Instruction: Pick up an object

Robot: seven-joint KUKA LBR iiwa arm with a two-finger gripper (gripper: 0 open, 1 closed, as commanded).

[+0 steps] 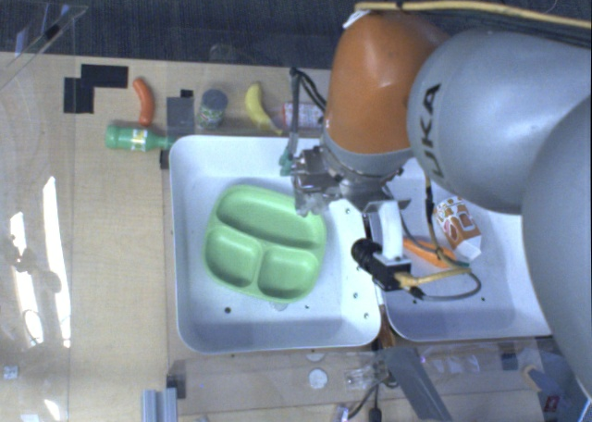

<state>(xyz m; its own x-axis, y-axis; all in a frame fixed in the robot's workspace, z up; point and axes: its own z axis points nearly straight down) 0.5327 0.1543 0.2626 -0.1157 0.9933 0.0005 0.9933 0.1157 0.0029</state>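
Green 3-compartment plate [264,244], tilted, left bin [190,318].

green tray [264,244] | white bins [185,226] | orange-banded grey arm [499,124] | yellow banana [257,107] | green bottle [136,139]

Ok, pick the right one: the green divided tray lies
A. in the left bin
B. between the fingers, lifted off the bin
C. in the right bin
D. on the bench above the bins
A: the green divided tray rests flat on the floor of the left bin, with the gripper hovering at its upper right edge.
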